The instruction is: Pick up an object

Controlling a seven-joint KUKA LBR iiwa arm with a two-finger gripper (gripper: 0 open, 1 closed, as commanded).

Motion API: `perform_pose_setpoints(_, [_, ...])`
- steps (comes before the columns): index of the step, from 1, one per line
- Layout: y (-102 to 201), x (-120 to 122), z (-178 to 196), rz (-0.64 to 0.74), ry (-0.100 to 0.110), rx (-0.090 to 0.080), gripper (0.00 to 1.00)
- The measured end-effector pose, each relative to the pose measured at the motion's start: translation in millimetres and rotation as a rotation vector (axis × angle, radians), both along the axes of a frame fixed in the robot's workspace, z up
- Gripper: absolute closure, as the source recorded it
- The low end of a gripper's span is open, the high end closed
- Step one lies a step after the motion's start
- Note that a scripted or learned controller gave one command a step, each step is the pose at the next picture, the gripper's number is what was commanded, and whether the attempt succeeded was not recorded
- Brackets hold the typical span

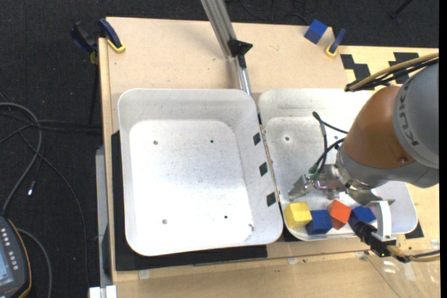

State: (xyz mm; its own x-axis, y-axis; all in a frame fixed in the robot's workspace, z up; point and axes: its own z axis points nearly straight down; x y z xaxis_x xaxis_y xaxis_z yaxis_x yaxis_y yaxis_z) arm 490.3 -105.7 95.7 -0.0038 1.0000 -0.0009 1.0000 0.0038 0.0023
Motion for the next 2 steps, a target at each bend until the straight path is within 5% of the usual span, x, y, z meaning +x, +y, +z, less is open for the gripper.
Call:
perform_pose_setpoints(1, [-15.1,91.2,0.3,0.001,-0.004,-0.001,0.0])
perform_pose_setpoints(2, [28.7,54.0,104.0,0.002,-0.005,0.001,0.0])
